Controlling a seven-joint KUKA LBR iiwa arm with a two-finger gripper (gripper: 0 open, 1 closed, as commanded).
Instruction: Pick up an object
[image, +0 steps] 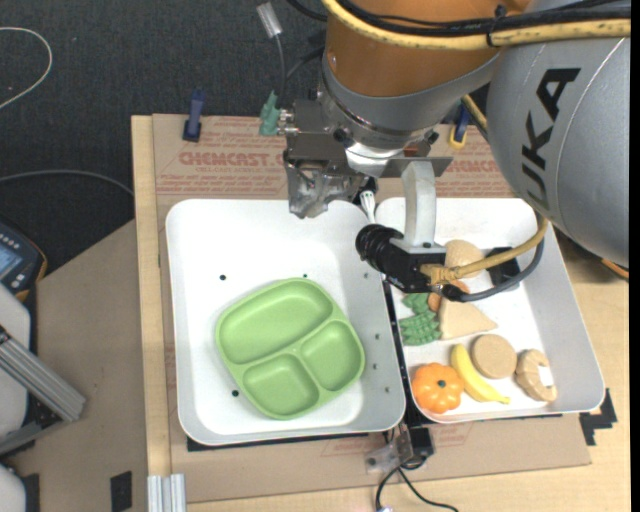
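Note:
My gripper hangs below the grey wrist over the far edge of the left bin, near the divider between the bins. Nothing can be seen held in it. A green divided plate lies in the left bin, well in front of the gripper. The right bin holds an orange pumpkin-like toy, a yellow banana, a round brown disc, a bread piece, a tan wedge and a green leafy toy.
A black cable and connector droop from the arm over the divider and across the right bin's far part. The arm's big grey body covers the top right. Clips sit on the board behind the bins.

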